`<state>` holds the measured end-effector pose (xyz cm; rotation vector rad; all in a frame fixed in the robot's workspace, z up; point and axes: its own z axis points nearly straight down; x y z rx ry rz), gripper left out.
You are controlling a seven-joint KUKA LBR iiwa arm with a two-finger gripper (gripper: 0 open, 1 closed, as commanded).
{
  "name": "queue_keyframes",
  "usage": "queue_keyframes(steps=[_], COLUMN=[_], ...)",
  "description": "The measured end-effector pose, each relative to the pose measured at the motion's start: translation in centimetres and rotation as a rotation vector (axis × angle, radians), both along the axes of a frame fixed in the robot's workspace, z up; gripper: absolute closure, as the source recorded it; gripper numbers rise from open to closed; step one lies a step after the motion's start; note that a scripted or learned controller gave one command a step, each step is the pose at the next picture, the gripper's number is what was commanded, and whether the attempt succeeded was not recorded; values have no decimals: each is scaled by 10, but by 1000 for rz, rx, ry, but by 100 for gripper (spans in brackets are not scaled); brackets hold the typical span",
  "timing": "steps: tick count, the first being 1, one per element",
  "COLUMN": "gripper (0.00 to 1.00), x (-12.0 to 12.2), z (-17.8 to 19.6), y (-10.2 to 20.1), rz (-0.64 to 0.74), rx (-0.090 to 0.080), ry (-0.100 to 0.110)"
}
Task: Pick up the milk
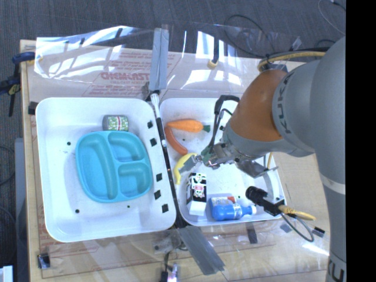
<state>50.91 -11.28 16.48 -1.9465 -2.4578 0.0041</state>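
The milk (pixel 197 194) is a small white carton with a black cow pattern, lying in the right bin (pixel 235 107) near its front left. My gripper (pixel 207 159) hangs just above and behind the carton, at the end of the grey arm with the orange band (pixel 258 107). The wrist hides how its fingers stand. Nothing is visibly held.
In the right bin lie a carrot (pixel 187 125), a sausage (pixel 171 140), a yellow banana (pixel 182 163) and a blue bottle with a red cap (pixel 230 209). The left bin (pixel 53 157) holds a blue divided tray (pixel 114 165) and a small can (pixel 116 123).
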Motion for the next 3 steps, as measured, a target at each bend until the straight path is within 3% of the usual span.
queue_keyframes(steps=[1, 2, 3], gripper=[0, 100, 100], x=[-20, -19, 42], z=[-75, -66, 26], y=[-25, -24, 28], rz=[152, 156, 198], rx=[0, 2, -1], ry=[-4, -1, -4])
